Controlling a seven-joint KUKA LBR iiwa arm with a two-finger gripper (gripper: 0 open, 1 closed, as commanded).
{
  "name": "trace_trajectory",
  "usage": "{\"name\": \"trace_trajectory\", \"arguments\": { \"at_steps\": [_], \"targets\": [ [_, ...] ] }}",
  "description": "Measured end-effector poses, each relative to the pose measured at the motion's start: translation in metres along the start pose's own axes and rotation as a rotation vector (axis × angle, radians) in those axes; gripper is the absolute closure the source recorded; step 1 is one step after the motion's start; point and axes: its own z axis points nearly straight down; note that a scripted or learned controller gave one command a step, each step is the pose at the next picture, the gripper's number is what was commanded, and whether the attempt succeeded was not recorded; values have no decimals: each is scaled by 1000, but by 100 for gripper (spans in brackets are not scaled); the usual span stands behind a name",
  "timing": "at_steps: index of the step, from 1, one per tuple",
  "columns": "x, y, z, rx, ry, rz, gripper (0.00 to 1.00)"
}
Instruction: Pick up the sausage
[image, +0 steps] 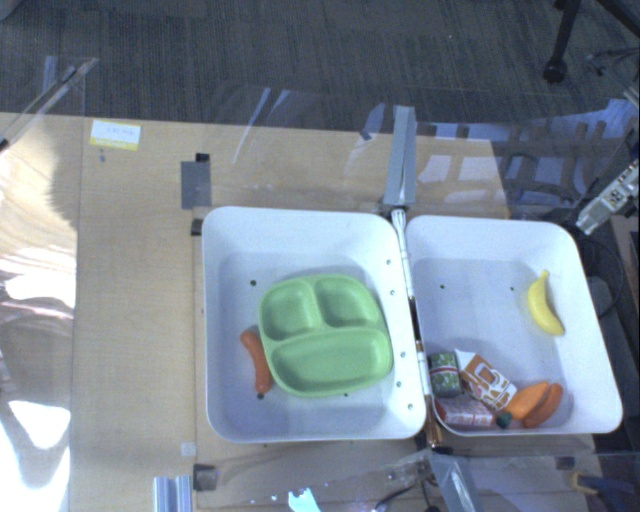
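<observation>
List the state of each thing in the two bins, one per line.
Sausage: lying in the left bin, beside the tray's left edge.
Tray: green, flat on the left bin's floor, right way up.
Banana: lying alone in the right bin.
Carrot: lying at the right bin's near edge.
Can: in the near left corner, beside the packets.
</observation>
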Motion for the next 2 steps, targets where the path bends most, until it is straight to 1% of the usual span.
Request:
{"name": "trace_trajectory", "arguments": {
  "at_steps": [2],
  "targets": [
    [-2,5,-26,-13,-21,-15,100]
  ]
}}
